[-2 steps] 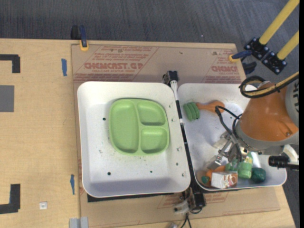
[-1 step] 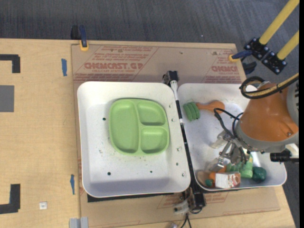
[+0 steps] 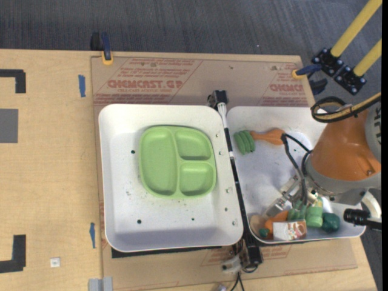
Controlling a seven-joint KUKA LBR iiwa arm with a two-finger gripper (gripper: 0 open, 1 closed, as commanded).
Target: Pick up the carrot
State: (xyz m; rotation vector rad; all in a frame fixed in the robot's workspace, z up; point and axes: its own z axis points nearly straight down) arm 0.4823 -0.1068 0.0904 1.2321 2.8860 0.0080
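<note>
1. The pincer (image 3: pixel 295 200) is hanging low in the lower right of the frame, down among a pile of toy food in the right bin (image 3: pixel 260 180); from where I am standing I cannot tell what state it is in, because the wrist and cables are blocking it.
2. The arm (image 3: pixel 342 153), grey with its orange band, is leaning in from the right edge of the frame and covering much of that bin's right side.
3. Just beside the pincer, along the bin's lower edge, a small red-and-white box (image 3: pixel 289 230), a green block (image 3: pixel 314 216) and a dark teal piece (image 3: pixel 331 223) are crowding together, with some orange bits I cannot identify.
4. The carrot (image 3: pixel 260 138) is lying in the upper part of the same bin, its green top pointing left and its orange body pointing right, well apart from the pincer.
5. The left bin (image 3: pixel 115 162) is carrying a green divided plate (image 3: pixel 177 160) in the middle of the frame.
6. Judging from this, the approach step is still in hand: nothing is gripping the carrot, and the pincer is sitting over the wrong cluster.
7. The next move is calling for a lift clear of the pile, a shift toward the top of the frame, and a descent across the carrot's orange body.
</note>
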